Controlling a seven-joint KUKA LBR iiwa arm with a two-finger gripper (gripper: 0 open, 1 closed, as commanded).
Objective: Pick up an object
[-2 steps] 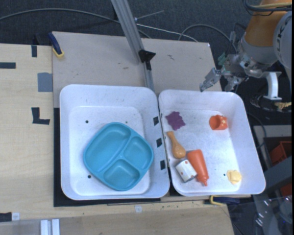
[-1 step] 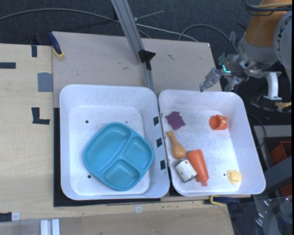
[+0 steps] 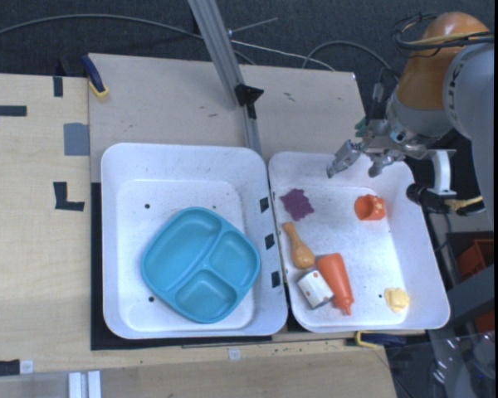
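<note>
My gripper (image 3: 358,163) hangs over the far edge of the right bin (image 3: 423,259), fingers spread apart with nothing between them. Below it in that bin lie a purple piece (image 3: 296,202), a small orange cup-like object (image 3: 369,208), a tan drumstick-shaped toy (image 3: 299,247), an orange carrot (image 3: 338,280), a small white can (image 3: 314,288) and a yellow toy (image 3: 396,298). The orange object is the nearest to the gripper, a little toward the front and right of it.
The left bin (image 3: 120,222) holds a blue divided plate (image 3: 201,264). A slanted metal post (image 3: 220,44) rises from between the bins at the back. Cables trail over the dark floor behind the bench.
</note>
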